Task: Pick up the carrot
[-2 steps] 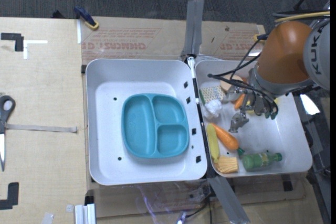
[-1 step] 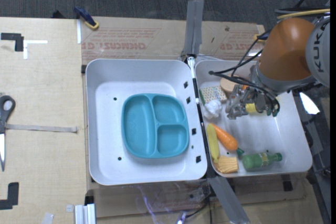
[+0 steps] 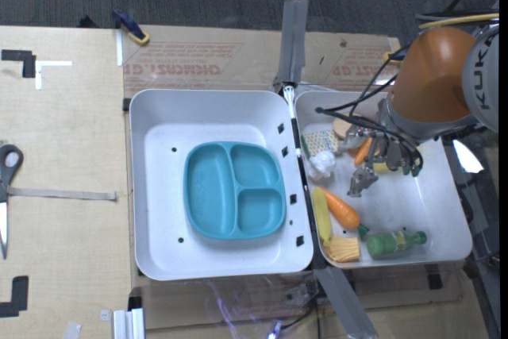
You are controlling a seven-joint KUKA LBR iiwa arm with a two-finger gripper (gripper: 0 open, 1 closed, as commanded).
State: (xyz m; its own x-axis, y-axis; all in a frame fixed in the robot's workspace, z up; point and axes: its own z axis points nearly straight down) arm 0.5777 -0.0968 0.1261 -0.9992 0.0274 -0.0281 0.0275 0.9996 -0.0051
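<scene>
The bench point(image 3: 63, 131) carried two white bins side by side. The left bin point(image 3: 151, 171) had a teal divided plate point(image 3: 236, 190) sitting in the middle, and the right bin point(image 3: 444, 242) had all the clutter, so that's where the action was. The arm point(image 3: 432, 75) reached in from the right and hung over the upper middle of that bin.

The gripper point(image 3: 361, 182) was hovering above the bin floor with nothing visibly held. I honestly couldn't tell how it was set from this angle, too much cabling and dark metal in the way.

The carrot point(image 3: 341, 209) lay just below and to the left of the gripper, tilted diagonally, fat end up-left and green top down-right. It was boxed in: a corn cob point(image 3: 321, 217) lay right along its left side, a green bottle point(image 3: 394, 243) was near its leafy end, and a yellowish chunk of food point(image 3: 344, 250) sat just under it.

If I were doing this step, I'd shift down-left a touch, turn the wrist so the grip closes across the carrot's narrow width, and aim for the thick orange part, away from the corn. Coming down too far left probably grabs corn instead.
</scene>
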